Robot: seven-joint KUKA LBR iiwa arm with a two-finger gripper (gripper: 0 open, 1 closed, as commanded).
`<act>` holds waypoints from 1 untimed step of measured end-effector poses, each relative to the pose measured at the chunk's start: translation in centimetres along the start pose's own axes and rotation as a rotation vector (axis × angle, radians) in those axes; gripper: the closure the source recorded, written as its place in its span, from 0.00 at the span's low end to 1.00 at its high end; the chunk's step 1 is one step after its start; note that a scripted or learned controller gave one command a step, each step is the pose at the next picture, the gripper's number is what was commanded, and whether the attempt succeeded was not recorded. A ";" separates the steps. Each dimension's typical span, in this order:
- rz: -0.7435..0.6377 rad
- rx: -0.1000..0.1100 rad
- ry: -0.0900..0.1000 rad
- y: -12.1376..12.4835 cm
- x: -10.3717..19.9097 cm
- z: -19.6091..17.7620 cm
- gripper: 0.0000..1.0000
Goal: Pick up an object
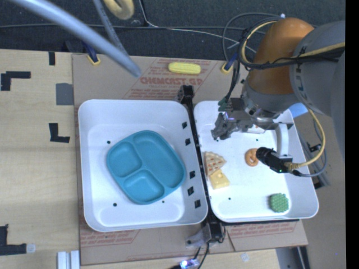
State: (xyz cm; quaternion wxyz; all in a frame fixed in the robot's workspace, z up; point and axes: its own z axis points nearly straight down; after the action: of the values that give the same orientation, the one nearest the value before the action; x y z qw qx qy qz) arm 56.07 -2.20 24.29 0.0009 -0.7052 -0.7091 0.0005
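Observation:
My gripper [220,132] hangs over the upper left part of the right bin [305,203], its dark fingers pointing down and left. I see nothing between them. Just below it lie a tan waffle-patterned piece [213,162] and a yellow cheese-like wedge [219,179] near the bin's left wall. An orange-brown round piece [252,157] sits mid-bin, next to a black part of the arm. A green bumpy object [279,202] rests near the bin's lower right corner.
The left bin [92,206] holds a blue divided plate [145,166]. A yellow corn-like object [184,68] lies on the cardboard behind the bins. Cables loop around the arm's wrist on the right. A black divider [194,144] runs between the bins.

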 end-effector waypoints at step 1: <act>-0.001 0.000 0.001 0.5 5.3 -0.4 1.00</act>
State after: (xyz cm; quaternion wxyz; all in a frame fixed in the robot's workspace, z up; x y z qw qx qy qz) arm 56.53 3.09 24.73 0.0011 -0.7048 -0.7094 0.0000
